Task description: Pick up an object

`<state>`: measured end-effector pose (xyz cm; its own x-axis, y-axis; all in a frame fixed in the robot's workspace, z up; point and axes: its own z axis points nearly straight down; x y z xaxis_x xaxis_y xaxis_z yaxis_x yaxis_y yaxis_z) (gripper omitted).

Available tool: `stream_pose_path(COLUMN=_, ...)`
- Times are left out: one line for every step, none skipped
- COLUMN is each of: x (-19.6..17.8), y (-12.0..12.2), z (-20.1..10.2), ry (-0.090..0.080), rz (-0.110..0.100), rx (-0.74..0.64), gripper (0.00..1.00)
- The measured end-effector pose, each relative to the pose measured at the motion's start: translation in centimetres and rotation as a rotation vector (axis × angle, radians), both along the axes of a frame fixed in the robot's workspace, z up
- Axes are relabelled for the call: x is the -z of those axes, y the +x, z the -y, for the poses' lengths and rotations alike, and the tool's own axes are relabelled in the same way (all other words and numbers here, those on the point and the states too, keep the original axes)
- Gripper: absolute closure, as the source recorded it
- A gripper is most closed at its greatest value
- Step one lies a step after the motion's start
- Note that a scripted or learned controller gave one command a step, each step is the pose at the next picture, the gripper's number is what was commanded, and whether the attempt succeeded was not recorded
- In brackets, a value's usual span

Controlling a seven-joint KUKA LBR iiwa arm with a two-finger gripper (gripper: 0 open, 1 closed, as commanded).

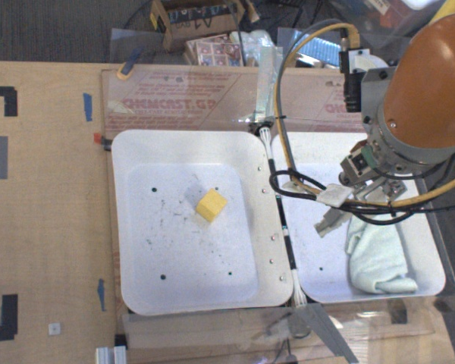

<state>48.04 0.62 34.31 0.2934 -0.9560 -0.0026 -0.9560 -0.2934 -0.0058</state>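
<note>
The fingers [332, 217] are hanging low over the right bin [318, 279], pale and slightly blurred, and they are looking a little parted with nothing between them, though the cables crossing in front are making the gap hard to read. They are sitting just beside the upper left edge of a crumpled white cloth [378, 260], which is lying along the right side of that bin with its long axis running roughly from the far wall toward the near one; whether the tips are touching the fabric I cannot tell from here. So the cloth is lying down and to the right of the fingers, close at hand, and a short drop toward it is probably all a try at it is calling for. The other candidate, a small yellow block [211, 205], is sitting near the middle of the left bin [136, 158], well apart from the fingers and across the wall dividing the two bins, turned so one corner is pointing toward the far side. Counting up: two white bins are standing side by side on the desk [45, 203], one cloth is resting in the right one, one yellow block in the left one, and a single grey and orange arm [425, 89] is reaching in.
</note>
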Motion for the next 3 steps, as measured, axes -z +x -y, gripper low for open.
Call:
stream_pose_path(x=3.3, y=-0.1, z=-7.7, ry=-0.001, rz=-0.004, rx=-0.118, gripper=0.0)
stream_pose_path(x=25.3, y=0.2, z=-13.1, ry=-0.002, rz=0.007, rx=-0.143, gripper=0.0)
stream_pose_path(x=25.3, y=4.8, z=-16.0, ry=-0.001, rz=0.008, rx=-0.437, gripper=0.0)
